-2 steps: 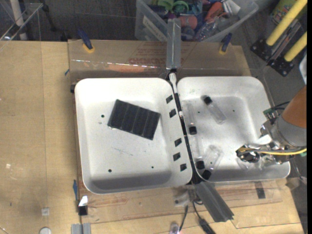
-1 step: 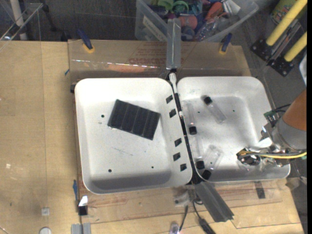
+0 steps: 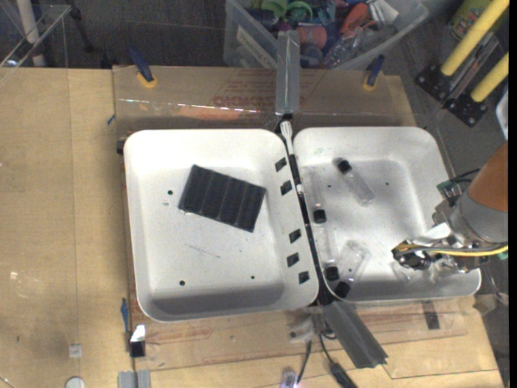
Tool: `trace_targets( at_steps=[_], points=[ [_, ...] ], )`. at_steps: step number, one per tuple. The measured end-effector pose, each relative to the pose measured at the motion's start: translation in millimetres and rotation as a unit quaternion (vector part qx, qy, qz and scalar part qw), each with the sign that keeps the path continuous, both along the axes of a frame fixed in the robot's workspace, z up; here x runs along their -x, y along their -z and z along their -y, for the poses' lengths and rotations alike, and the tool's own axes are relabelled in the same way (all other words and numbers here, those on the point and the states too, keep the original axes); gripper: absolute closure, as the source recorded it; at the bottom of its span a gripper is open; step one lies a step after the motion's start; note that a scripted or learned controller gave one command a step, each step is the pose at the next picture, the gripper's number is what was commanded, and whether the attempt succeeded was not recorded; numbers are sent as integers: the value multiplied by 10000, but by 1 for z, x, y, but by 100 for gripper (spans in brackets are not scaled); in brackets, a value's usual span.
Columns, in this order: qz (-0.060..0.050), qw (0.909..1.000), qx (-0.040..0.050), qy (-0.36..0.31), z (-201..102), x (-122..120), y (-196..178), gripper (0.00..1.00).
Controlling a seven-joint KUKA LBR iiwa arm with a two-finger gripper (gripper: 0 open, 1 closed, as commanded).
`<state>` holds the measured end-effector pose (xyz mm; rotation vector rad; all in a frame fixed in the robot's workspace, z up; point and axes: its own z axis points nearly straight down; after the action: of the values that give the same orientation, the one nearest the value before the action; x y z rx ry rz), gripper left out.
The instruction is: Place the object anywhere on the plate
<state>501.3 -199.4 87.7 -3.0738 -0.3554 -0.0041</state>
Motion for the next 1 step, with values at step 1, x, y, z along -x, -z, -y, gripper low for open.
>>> trace_targets(
  at_steps=[1],
  points=[
    [30,10000,19,-3,0,2,0,100]
  ],
)
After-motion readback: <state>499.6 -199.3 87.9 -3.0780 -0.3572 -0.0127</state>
